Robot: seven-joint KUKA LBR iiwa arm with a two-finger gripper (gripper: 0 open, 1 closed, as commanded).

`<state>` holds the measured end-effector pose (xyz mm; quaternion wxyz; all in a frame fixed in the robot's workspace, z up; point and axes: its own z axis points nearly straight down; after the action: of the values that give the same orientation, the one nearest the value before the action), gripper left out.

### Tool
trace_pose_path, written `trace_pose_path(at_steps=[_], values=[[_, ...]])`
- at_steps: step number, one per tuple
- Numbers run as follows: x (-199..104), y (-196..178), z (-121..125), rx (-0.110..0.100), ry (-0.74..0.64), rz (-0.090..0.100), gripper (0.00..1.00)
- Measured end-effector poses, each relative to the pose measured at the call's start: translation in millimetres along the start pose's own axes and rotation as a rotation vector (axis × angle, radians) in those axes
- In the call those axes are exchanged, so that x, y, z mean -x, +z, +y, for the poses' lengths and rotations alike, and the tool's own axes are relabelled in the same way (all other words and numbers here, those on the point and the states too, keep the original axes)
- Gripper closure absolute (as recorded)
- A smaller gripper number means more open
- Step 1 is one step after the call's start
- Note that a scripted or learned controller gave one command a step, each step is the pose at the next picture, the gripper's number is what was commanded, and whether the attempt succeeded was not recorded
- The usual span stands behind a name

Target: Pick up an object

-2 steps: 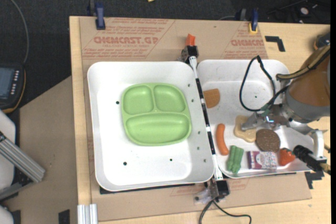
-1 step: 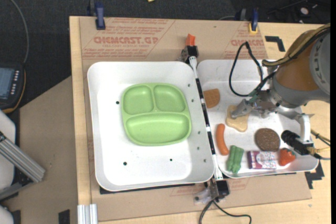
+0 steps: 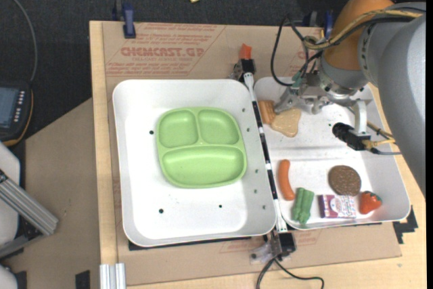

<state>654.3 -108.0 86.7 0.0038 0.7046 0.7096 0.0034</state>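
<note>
Two shallow white bins sit side by side on the wooden bench [image 3: 101, 145]. The left bin [image 3: 128, 166] carries one light green plastic plate with three compartments [image 3: 200, 147], lying flat near the middle of it.

The right bin [image 3: 392, 193] carries the small objects. A tan piece shaped like a slice of bread [image 3: 286, 122] lies near its far left corner, just beside a smaller orange-brown piece [image 3: 266, 112] that touches the left wall. An orange sausage-like piece [image 3: 286, 179] lies along the left wall, lower down. At the near edge stand in a row – from left to right – a green ridged vegetable-like piece [image 3: 302, 205], a small white and purple packet [image 3: 336, 206] and a red piece with a green top [image 3: 369, 202]. A round dark brown disc [image 3: 345, 179] lies just above the packet.

The grey arm with an orange band [image 3: 379, 30] reaches over the far part of the right bin. Its gripper [image 3: 298, 99] is low there, right above the bread-like piece – whether it touches the piece, and how its grip stands, I cannot tell.
</note>
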Motion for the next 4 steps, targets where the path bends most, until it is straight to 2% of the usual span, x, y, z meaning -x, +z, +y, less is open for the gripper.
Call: trace_pose_path(at_steps=[1,2,3,4], values=[[-10.7,-1.3,-39.3,-0.005,0.009,0.0,0.0],[-11.1,-12.1,-37.1,-0.001,0.007,0.0,1.0],[-11.2,-11.1,-37.6,-0.002,0.007,-0.001,0.0],[17.5,2.1,-131.9,-0.019,0.014,0.001,0.0]])
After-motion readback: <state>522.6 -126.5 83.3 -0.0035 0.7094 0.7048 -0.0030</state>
